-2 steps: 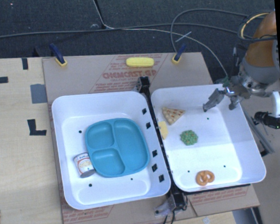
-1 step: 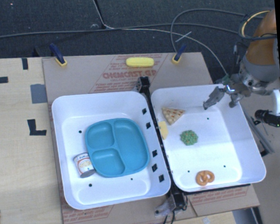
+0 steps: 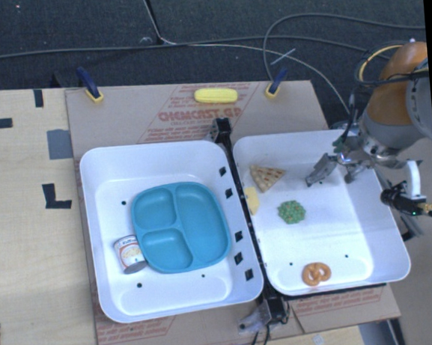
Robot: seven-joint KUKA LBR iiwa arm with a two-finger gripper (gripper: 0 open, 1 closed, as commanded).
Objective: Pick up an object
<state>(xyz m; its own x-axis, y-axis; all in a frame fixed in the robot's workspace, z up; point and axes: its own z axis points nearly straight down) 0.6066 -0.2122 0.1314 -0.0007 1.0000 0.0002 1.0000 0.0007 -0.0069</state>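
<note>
Left bin, frame centre-left: small can lying against blue divided plate. Right bin: pizza slice, broccoli floret, pretzel, spaced apart for easy picking. Gripper, upper right of the frame: fingers spread wide, holding nothing, above the bin floor.

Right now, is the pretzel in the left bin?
No. The pretzel lies in the right bin, near its front edge; the left bin holds the blue tray.
</note>
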